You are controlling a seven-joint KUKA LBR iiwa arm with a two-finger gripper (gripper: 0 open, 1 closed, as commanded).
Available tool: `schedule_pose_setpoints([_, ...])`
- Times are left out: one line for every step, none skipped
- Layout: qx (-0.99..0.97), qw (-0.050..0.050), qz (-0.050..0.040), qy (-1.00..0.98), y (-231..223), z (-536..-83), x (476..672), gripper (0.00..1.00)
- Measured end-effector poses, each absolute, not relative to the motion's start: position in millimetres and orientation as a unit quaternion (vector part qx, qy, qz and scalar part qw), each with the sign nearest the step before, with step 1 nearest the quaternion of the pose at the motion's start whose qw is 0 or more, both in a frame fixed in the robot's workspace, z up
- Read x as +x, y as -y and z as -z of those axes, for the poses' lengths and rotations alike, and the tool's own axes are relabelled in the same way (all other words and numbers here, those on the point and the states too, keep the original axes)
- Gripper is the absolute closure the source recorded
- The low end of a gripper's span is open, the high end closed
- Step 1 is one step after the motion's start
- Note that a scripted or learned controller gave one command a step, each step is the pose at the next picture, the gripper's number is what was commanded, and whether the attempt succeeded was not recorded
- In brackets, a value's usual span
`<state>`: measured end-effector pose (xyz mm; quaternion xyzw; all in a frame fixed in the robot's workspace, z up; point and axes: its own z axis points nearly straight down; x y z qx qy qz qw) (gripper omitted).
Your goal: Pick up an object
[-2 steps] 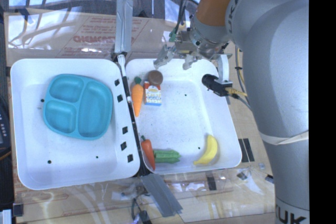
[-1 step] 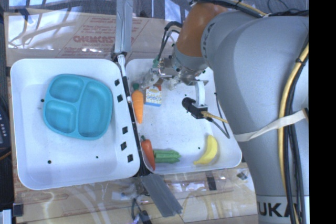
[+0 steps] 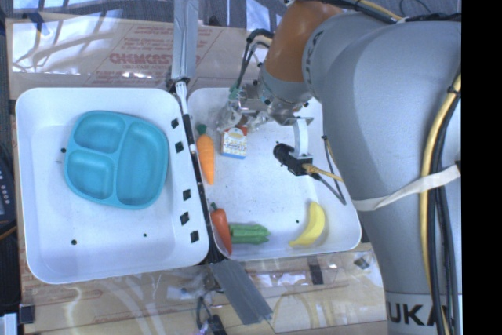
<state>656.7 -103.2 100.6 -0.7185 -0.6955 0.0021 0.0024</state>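
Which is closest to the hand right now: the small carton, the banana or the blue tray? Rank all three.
Hand is at the right bin's far end.
1. Small carton, just below the hand.
2. Banana, near corner of the same bin.
3. Blue tray, over in the left bin.

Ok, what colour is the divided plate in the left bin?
Light blue, turquoise-ish. The divided plate shows plainly in the camera view, lying in the left bin.

The grey arm bears an orange band, black and yellow cables, and white "UKA" lettering.
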Motion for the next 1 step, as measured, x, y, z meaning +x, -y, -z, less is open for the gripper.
schedule_pose_setpoints([-0.713, 0.000, 0.0005, 0.701, 61.4, -208.1, 619.3, 1.00])
